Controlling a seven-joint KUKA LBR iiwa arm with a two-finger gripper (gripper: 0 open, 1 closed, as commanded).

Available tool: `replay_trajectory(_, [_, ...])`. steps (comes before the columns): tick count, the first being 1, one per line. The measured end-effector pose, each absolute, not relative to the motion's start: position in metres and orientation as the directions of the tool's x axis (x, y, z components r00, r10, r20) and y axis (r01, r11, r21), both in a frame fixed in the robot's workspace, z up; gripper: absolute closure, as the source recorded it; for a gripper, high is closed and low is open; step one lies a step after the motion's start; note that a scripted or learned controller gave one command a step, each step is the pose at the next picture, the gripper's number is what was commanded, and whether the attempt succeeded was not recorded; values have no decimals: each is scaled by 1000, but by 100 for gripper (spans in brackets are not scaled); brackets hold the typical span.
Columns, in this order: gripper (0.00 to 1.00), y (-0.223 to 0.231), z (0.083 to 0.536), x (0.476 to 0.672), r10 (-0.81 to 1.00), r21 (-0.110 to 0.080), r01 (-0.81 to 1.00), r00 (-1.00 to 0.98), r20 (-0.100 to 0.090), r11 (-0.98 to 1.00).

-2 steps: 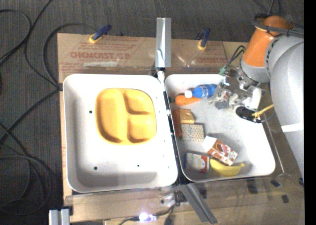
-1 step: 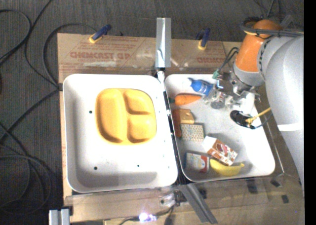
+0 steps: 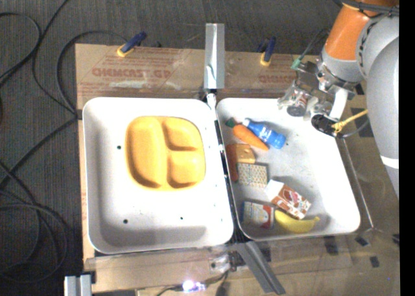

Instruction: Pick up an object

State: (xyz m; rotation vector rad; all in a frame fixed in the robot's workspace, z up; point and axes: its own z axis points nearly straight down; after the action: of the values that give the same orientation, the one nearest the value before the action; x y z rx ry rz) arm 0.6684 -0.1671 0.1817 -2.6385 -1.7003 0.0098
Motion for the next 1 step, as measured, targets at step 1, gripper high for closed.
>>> replay_trajectory(1, [100,-172,195,642,861,-9,861,509,-3,-509])
